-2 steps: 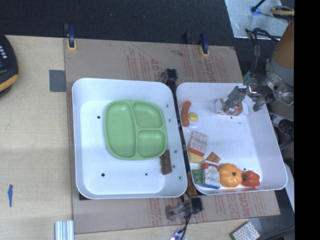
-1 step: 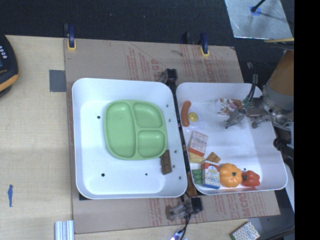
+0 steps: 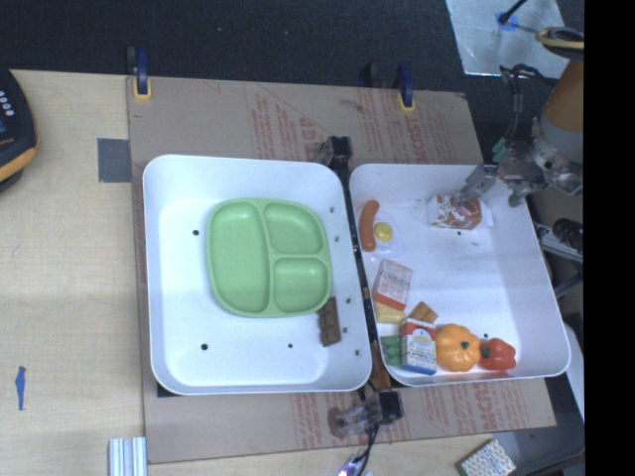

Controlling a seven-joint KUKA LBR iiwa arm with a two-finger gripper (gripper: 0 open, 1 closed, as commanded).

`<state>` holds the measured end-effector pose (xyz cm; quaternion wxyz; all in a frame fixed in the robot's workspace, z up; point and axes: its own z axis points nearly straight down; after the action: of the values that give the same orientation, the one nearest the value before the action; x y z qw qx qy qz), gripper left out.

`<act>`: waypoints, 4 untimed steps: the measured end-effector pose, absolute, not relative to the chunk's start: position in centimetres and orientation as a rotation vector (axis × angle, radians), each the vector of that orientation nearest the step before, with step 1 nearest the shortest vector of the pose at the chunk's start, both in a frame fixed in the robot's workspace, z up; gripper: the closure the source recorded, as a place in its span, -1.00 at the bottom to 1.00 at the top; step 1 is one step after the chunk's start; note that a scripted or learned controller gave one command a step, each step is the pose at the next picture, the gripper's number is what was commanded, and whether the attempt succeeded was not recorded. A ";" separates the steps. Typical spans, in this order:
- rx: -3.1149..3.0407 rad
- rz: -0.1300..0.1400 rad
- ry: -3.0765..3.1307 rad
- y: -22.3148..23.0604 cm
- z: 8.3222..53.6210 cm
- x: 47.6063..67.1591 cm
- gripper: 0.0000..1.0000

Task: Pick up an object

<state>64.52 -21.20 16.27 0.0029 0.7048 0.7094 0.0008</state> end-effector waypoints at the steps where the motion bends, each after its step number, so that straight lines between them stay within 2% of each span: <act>1: 2.230 -0.014 2.237 -16.2 8.7 53.6 -1.00; 2: 2.211 0.004 2.225 -16.8 10.7 60.9 -1.00; 3: 2.210 0.002 2.221 -21.4 15.4 65.5 -1.00; 4: 2.229 -0.012 2.234 -17.5 11.5 55.3 -1.00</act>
<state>55.26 -17.51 11.48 -0.0071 0.7063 0.7079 -0.0038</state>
